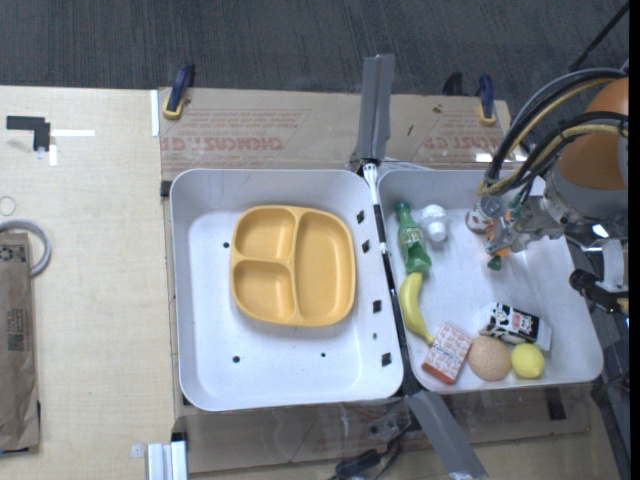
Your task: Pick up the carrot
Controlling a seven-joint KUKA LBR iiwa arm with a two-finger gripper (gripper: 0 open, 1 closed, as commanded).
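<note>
In the right bin point(560, 268), the carrot point(494, 259) shows as a small orange piece by the gripper's lower edge. Another orange bit peeks out at the gripper's upper left, and the rest is hidden beneath it. The gripper point(500, 234) sits directly over the carrot, in the upper right part of that bin. The grey arm with its orange band point(592, 158) comes in from the right. I cannot make out whether the carrot is gripped or just lying under the gripper.
The right bin also holds a green bottle point(411, 240), a white object point(434, 223), a banana point(413, 308), a small orange-white box point(447, 353), a round tan item point(489, 359), a lemon point(527, 361) and a cow-print carton point(514, 324). A yellow divided plate point(294, 265) lies in the left bin point(200, 308).
</note>
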